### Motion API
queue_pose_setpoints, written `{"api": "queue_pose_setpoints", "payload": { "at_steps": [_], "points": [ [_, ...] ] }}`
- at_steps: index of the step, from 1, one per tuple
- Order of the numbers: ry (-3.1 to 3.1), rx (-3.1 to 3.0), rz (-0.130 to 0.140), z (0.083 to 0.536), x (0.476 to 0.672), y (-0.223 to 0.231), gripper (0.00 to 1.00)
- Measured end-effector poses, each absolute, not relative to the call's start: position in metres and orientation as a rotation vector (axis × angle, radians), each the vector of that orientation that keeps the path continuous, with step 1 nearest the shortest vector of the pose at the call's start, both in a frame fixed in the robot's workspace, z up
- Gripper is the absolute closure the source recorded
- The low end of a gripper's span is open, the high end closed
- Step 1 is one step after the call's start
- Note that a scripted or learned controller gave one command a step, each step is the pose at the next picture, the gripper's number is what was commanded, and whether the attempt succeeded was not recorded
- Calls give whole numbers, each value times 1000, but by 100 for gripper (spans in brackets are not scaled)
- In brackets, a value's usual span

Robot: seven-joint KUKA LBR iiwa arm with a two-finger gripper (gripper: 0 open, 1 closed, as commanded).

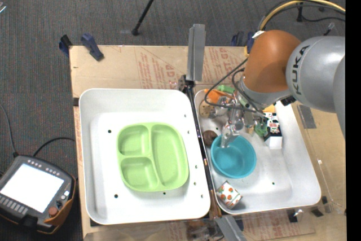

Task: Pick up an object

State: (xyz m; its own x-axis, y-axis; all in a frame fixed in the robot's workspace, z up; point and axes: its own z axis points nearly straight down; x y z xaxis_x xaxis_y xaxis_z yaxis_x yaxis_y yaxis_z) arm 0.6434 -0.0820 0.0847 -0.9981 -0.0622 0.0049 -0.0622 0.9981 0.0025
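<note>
My gripper [230, 131] hangs over the right bin [293, 186], its fingers pointing down at the far rim of a blue bowl [234, 158]. I see nothing held between the fingers. A small brown object [209, 136] lies just left of the gripper near the bin's left wall. A small box with red spots [229, 194] rests at the bin's front edge. Green and orange items [221, 92] lie behind the wrist, and a white and black block [273, 128] with a green piece sits to the right of the gripper. The arm covers part of these.
The left bin [96, 115] holds a light green divided plate [152, 156]. A metal divider post [196, 53] stands at the back between the bins. A tablet pendant [32, 192] lies on the floor at the lower left.
</note>
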Motion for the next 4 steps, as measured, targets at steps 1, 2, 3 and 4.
{"api": "queue_pose_setpoints", "payload": {
  "at_steps": [1,2,3,4],
  "points": [
    [-3132,250,1,87,593,-161,0],
    [-3120,364,-8,86,574,-80,0],
    [-3132,274,-3,87,637,-82,0],
    [-3135,273,-3,98,639,-82,100]
  ]
}}
